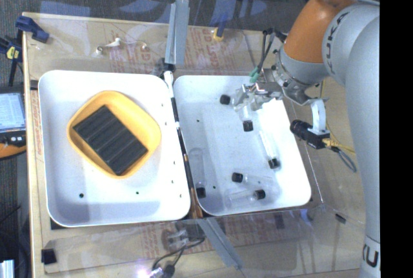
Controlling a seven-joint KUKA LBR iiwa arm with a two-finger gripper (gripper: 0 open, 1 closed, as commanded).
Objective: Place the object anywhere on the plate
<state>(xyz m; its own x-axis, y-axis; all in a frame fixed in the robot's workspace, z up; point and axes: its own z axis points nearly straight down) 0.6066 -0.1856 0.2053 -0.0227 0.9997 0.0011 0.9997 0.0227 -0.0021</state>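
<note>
A yellow plate (147, 119) lies in the left bin (97, 206), and a dark ribbed rectangular block (110, 139) rests flat on it. My gripper (249, 100) hangs low over the upper part of the right bin (213, 141). Directly beneath it is a clear vial with a black cap (247, 123), pointing toward the bin's front. Whether the gripper touches that vial is unclear. A longer clear tube (267, 149) lies a little to the right, ending in a black cap.
Several more clear, black-capped vials lie in the right bin: one at the top left (224, 100) and others along the front (248, 193). A metal bar (175, 31) stands behind the bins. Cables and a black connector (308, 132) hang at the right.
</note>
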